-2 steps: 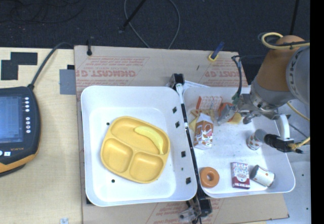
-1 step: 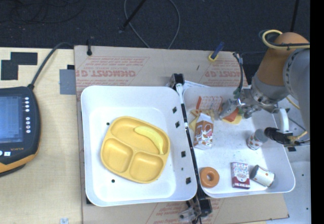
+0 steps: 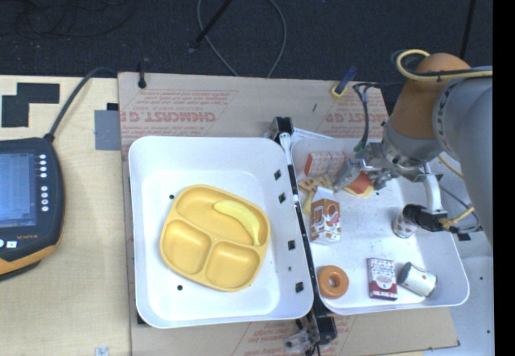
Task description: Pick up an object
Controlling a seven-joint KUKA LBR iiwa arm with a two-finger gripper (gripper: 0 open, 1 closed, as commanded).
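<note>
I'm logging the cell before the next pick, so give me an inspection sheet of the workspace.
Surface: cardboard-covered bench, left bin and right bin side by side.
Job's things: right bin holds donut, red box, carton.
Clutter: yellow tray with banana in left bin.
Hand: over right bin's far part, near a red item.
Cables: black cable looping on the dark floor behind.
Surroundings: teach pendant at left.

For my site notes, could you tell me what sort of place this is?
Probably a robotics lab or test cell: a teach pendant lies at the view's left, and a robot arm reaches over a white bin on a bench.
</note>
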